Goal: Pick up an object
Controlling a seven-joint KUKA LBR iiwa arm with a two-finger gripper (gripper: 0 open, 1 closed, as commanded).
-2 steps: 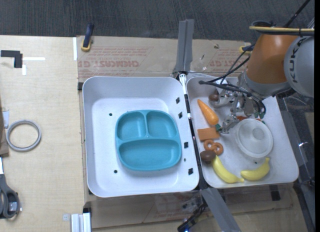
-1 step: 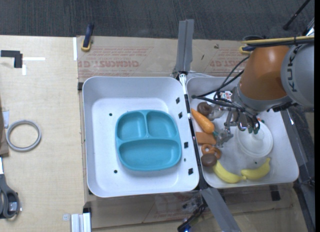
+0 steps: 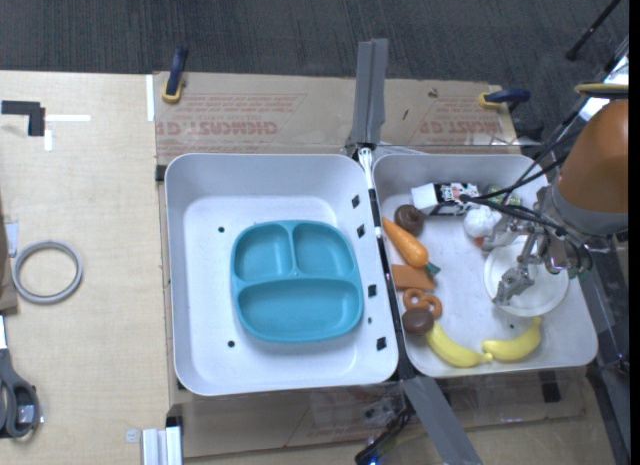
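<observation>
The gripper (image 3: 519, 278) hangs low in the right bin (image 3: 470, 168), over a clear round lid (image 3: 527, 288); whether it is wide or narrow I cannot tell, and nothing shows between its tips. A banana (image 3: 485, 347) lies just below the lid. Further left sit a carrot (image 3: 405, 242), a pretzel (image 3: 422, 303) and a chocolate donut (image 3: 408, 218). The likely trouble: the lid looks thin, flat and slick, so a pinch may slide off it. The blue tray (image 3: 297, 280) lies in the left bin (image 3: 200, 203).
</observation>
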